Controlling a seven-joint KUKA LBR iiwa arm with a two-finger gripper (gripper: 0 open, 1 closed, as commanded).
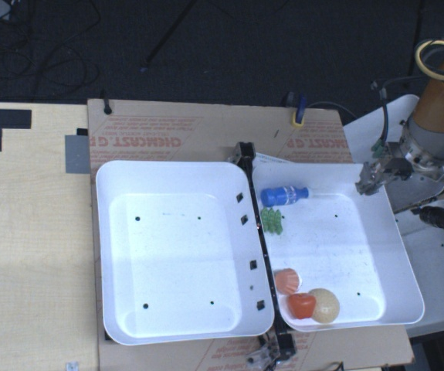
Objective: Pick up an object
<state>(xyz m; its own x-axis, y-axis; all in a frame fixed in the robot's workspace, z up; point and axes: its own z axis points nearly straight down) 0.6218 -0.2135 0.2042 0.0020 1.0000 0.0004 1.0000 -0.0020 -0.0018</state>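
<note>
In the right bin (376, 284) a blue bottle (283, 195) lies on its side near the far left corner. Just below it sits a small green leafy piece (272, 221). At the bin's near left corner are a pale orange round piece (287, 280), a red round piece (301, 305) and a cream ball (325, 305), close together. My gripper (370, 180) hangs at the bin's far right rim, away from all of these, with nothing visible between its fingers.
The left bin (113, 207) adjoins the right one along a black divider strip (254, 238). Both rest on a cardboard sheet (167, 134). Cables trail beside the arm at the right edge.
</note>
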